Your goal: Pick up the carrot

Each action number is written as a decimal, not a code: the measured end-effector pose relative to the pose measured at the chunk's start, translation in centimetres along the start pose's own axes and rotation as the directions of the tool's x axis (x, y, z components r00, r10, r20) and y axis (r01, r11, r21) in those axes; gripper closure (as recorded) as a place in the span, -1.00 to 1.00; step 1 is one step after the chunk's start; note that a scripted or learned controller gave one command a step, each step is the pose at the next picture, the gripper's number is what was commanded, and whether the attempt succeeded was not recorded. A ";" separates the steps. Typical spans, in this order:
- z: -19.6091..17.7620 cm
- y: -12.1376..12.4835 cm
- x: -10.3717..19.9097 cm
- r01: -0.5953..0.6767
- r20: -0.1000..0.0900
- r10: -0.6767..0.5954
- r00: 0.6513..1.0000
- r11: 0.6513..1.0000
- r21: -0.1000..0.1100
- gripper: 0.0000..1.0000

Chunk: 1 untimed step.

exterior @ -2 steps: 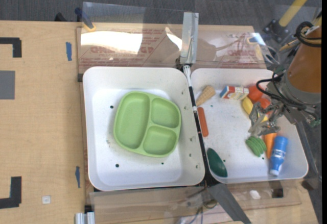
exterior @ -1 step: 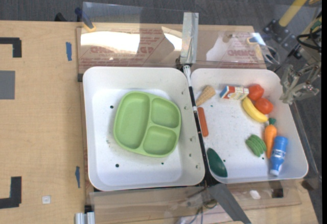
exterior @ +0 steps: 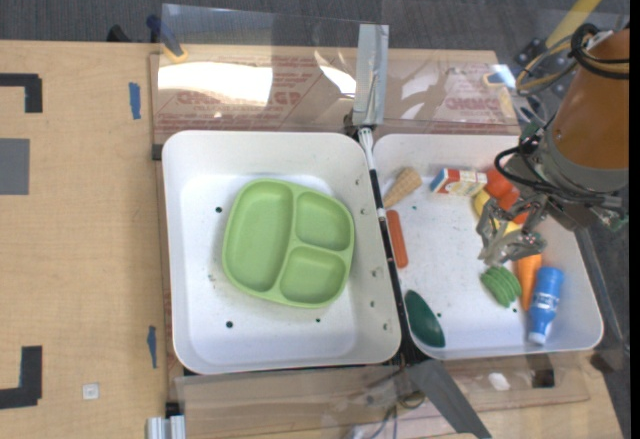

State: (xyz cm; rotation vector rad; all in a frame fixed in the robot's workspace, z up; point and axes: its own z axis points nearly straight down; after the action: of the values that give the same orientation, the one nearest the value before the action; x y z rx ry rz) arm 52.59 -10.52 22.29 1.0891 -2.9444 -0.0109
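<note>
The carrot (exterior: 529, 275) lies in the right bin (exterior: 450, 337), near its right wall: a short orange piece standing roughly along the bin's depth, with its leafy green top (exterior: 499, 285) splayed to its left. A blue and white bottle (exterior: 543, 301) lies just beside it on the right, touching or nearly so. The claw (exterior: 508, 237) hangs directly over the carrot's upper end, its metal fingers pointing down among yellow and orange pieces; whether it is released or clenched I cannot tell.

Further left in the same bin lie a long orange-red stick (exterior: 398, 238) near the dividing wall, a tan cone (exterior: 401, 185) above it, a red, white and blue carton (exterior: 458, 181) at the back, and a dark green leaf-shaped piece (exterior: 424, 319) at the front left corner. The middle of this bin's floor is bare white.

The left bin (exterior: 190, 307) holds a green three-part plate (exterior: 288, 243). Both bins sit on a cardboard-coloured bench (exterior: 70, 257), with clear panels behind.
</note>
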 end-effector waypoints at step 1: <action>-1.5 -0.3 -0.2 -0.006 0.011 0.005 1.000 1.000 0.013 1.00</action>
State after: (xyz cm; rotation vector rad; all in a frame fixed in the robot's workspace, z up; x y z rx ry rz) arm 52.96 -10.65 23.82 1.0859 -2.9612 0.0019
